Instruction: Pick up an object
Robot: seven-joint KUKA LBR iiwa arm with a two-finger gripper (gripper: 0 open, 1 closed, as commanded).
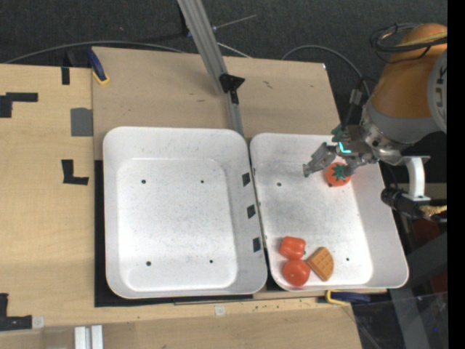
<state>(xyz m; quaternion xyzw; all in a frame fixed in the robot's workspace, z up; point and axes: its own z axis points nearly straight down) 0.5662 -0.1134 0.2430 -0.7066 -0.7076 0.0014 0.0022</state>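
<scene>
My pincer [336, 163] sits low over the upper right part of the right bin [378, 260], reaching in from the right. One dark finger [317, 162] juts out to the left, and just beside it, lower right, lies a small red toy fruit with a green top [337, 174], likely a strawberry. It appears to touch or nearly touch the pincer's tip. I cannot tell whether the fruit is between the fingers or only under them, and I cannot tell how far apart the fingers stand: the wrist hides the far side.

Step in hand, as I judge it: the approach or closing stage of the grasp on that fruit. Not yet a lift; the fruit seems to rest on the bin floor.

Other candidates in the same bin, near the bottom edge: two red round pieces [292, 248] [296, 272] and a tan waffle-like biscuit [320, 263], touching or almost so.

Next move calls for: fingers straddling the fruit, a firm close, then a straight rise. Risk: the rounded fruit may squirt sideways.
</scene>
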